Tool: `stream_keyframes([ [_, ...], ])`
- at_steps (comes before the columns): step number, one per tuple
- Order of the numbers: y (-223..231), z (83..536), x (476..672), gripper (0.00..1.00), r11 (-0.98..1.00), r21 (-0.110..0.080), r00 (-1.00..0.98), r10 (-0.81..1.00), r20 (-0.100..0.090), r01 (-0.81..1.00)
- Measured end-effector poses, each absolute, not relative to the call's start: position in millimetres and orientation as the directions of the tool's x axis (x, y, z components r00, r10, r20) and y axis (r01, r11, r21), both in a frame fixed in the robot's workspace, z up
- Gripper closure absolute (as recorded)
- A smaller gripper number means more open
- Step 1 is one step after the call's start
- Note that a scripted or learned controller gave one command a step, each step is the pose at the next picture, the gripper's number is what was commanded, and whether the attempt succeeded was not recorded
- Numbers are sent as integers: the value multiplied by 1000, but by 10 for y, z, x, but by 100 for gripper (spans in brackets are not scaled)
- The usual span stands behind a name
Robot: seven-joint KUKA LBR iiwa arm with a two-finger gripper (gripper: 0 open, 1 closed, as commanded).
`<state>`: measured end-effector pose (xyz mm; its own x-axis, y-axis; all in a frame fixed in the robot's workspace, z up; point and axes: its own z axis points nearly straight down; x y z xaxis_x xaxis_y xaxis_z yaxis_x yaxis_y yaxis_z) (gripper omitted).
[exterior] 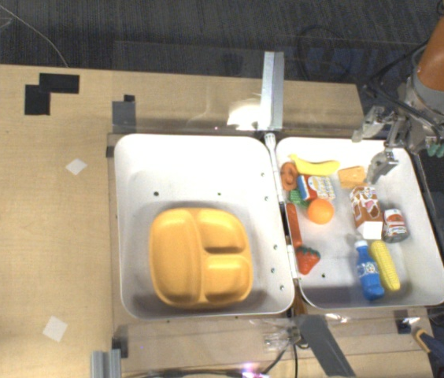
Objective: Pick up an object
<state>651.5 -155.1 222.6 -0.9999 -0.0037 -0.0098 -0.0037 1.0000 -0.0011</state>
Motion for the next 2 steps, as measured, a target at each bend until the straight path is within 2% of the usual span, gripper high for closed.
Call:
stream_keyframes([
  [1, -1292, 925, 6673, 0, 993, 1, -993, 118, 8, 118],
  [2, -1294, 935, 6677, 0, 993, 1, -993, 118, 7, 118],
])
